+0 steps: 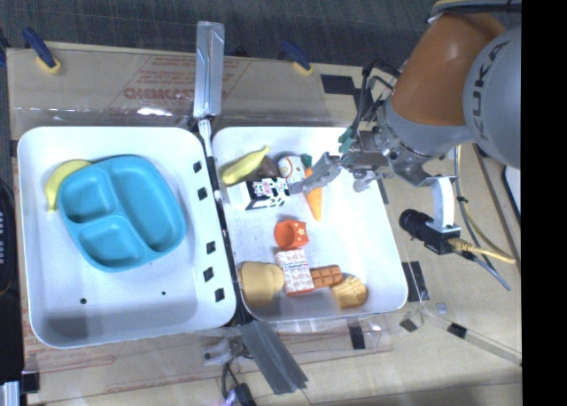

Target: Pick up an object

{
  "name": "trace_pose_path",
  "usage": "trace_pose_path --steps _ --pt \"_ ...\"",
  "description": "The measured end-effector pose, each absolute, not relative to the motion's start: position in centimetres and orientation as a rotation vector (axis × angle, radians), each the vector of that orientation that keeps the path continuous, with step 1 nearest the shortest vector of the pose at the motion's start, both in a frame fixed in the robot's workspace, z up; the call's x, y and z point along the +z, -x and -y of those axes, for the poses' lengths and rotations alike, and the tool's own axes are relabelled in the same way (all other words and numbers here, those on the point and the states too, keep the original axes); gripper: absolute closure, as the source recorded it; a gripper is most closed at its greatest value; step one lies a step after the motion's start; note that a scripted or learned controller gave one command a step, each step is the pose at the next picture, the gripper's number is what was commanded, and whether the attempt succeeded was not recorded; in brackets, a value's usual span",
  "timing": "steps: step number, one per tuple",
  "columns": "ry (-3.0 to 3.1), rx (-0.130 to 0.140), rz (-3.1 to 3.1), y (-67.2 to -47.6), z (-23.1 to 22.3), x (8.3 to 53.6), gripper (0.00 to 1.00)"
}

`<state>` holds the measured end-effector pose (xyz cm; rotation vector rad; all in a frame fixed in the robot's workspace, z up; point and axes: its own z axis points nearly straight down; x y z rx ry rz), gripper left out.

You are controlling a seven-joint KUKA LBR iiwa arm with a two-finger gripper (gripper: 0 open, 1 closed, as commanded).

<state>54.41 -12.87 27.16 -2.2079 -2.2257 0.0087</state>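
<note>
White plastic, two shallow bins side by side on a tan tabletop (pixel 496 324), clamped along the far edge with blue clips; dark ribbed carpet beyond.

Left bin (pixel 53 307) — blue divided plate (pixel 124 209), with a yellow banana (pixel 60 178) tucked against the plate's far-left rim.

Right bin (pixel 390 262) — second yellow banana (pixel 244 165) near the far-left corner; black-and-white cow-patterned carton (pixel 266 190) just beside it; small round brown-and-white item (pixel 290 167) at the far side; orange carrot (pixel 314 200) pointing toward the near side; red-orange tomato-like piece (pixel 291 234) at centre; printed snack packet (pixel 294 271); tan bread roll (pixel 260 282) at the near-left; brown waffle-like bar (pixel 326 276) and golden pastry (pixel 352 292) along the near wall.

Grey arm with orange band enters from the right; its hand (pixel 330 169) sits over the far side of the right bin, just above the carrot's top. Whether the hand is released or clenched cannot be told. Nothing is visibly lifted — all objects lie in the bins.
</note>
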Motion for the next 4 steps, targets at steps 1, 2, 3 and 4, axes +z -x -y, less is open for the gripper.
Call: trace_pose_path --steps 1,2,3,4 --pt "2.400 0.017 2.007 -50.1 12.9 14.0 0.00" --pt "2.374 0.001 2.055 -58.4 15.5 9.0 0.00" --pt "2.374 0.002 2.053 -58.3 15.5 9.0 0.00" --pt "2.285 0.003 2.152 -61.9 20.6 9.0 0.00"
